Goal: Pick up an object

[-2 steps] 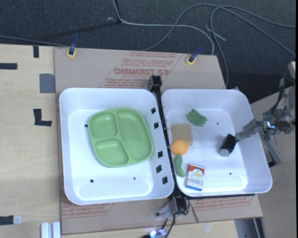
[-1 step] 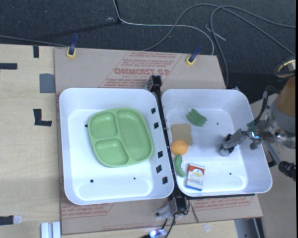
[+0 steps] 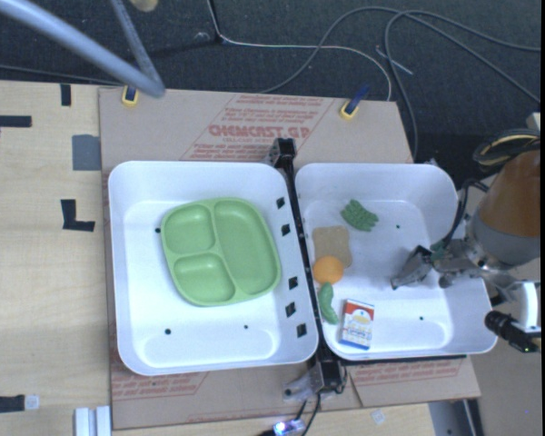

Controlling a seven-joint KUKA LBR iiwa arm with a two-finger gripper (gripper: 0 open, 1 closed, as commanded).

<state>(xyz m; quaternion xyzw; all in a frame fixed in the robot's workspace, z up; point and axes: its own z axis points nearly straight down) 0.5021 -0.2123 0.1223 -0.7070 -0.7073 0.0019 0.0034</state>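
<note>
My gripper [image 3: 416, 271] sits at the right of the frame, low over the floor of the right bin [image 3: 436, 182]. Its two dark fingers look spread and I see nothing between them, so I read it as open and empty.

The candidates lie left of it in that bin, along the divider:
- A small orange ball [image 3: 328, 269] sits at centre.
- A tan slab [image 3: 331, 241] touches its upper edge.
- A green pod [image 3: 327, 302] lies just below it.
- A red and white carton [image 3: 357, 323] lies lower right.
- A green ridged piece [image 3: 359, 214] lies above.

I judge all of them light. The carton looks stiff and flat-sided, so I'd pinch it across its narrow width. The ball would likely roll away. The left bin holds a green divided plate [image 3: 221, 250].
</note>
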